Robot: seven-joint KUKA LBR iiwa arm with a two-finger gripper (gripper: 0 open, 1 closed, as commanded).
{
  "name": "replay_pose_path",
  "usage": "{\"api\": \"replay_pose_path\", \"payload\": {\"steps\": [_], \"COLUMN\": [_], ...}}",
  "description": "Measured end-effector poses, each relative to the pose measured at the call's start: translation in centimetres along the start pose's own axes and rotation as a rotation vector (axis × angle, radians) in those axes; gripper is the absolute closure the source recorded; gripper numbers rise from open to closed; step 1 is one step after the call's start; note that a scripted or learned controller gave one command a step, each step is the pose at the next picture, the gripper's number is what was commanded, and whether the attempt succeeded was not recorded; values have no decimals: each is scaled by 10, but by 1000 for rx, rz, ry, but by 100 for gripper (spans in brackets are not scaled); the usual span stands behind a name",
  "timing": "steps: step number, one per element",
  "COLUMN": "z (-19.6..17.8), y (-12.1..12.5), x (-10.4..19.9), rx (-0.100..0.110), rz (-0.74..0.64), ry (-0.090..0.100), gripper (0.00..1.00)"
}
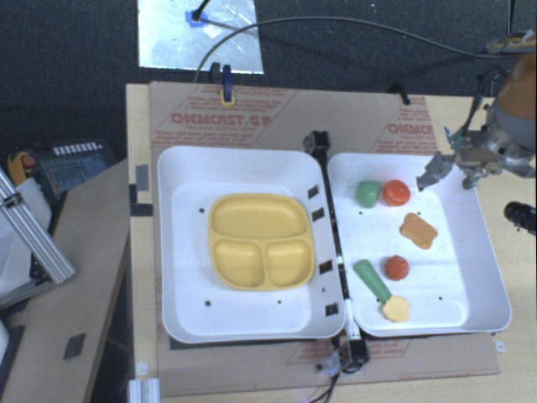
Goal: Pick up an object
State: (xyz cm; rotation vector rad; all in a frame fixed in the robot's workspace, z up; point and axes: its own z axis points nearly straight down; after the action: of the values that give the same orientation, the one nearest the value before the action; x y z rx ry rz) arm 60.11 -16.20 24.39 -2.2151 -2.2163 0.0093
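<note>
The right bin holds a green ball, a red tomato-like ball, an orange bread-like piece, a smaller red ball, a green stick and a yellow lump. My gripper hangs over the bin's upper right part, its fingers spread open with nothing between them. It is to the right of and slightly above the tomato-like ball, apart from every object.
The left bin carries a yellow three-compartment tray. A black divider with clips runs between the bins. Cables cross the back of the bench. Grey equipment and an aluminium rail stand at the far left.
</note>
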Motion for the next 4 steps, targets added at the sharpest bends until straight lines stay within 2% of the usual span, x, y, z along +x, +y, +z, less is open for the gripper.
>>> {"api": "replay_pose_path", "payload": {"steps": [1,3,4], "z": [-7,115,161], "y": [2,6,6], "x": [0,-8,-8], "rx": [-12,-7,-10], "rz": [-3,-1,-1], "ry": [-2,-1,-2], "gripper": [0,0,0]}}
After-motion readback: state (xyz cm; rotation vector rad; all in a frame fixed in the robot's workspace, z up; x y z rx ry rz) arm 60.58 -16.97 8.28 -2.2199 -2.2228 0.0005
